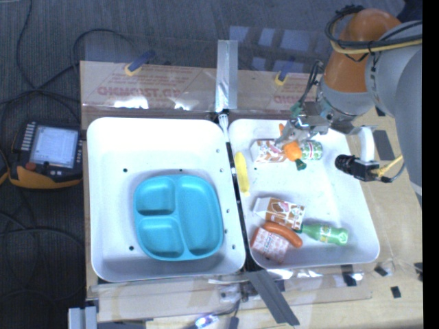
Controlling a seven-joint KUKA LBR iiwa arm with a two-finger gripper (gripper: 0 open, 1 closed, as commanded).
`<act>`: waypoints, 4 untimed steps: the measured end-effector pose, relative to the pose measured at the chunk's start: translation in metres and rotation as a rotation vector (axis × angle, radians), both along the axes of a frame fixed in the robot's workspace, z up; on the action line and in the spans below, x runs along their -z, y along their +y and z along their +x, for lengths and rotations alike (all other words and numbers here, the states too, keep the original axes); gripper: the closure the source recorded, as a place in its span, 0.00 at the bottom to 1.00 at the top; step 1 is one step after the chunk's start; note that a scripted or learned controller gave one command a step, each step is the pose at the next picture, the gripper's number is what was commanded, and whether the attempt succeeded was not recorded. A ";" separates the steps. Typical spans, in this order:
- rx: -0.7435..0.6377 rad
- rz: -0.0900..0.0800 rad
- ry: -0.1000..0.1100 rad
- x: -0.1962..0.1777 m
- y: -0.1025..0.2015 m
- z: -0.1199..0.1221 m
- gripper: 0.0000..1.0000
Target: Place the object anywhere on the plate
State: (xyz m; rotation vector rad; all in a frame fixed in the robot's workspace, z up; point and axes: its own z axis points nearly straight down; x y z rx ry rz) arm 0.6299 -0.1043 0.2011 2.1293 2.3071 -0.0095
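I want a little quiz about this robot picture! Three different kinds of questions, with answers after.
1. True or false: the blue plate sits in the left bin.
2. What lies against the divider: A) banana, B) green bottle, C) carrot?
3. Fill in: the pincer hovers over the ___ bin.

Key: 1 true; 2 A; 3 right.

red lettering runs along the cardboard sheet (147, 88) behind the bins, upside down in this view and too blurred to spell out (a second stretch shows toward the right). the cartons (280, 213) in the right bin (343, 184) carry printed labels, none legible.
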 end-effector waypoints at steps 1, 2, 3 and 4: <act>-0.062 0.006 0.002 0.019 0.062 -0.072 1.00; -0.144 0.007 0.002 0.019 0.122 -0.107 1.00; -0.165 0.006 0.003 0.019 0.093 -0.130 1.00; -0.181 0.008 0.004 0.019 0.179 -0.147 1.00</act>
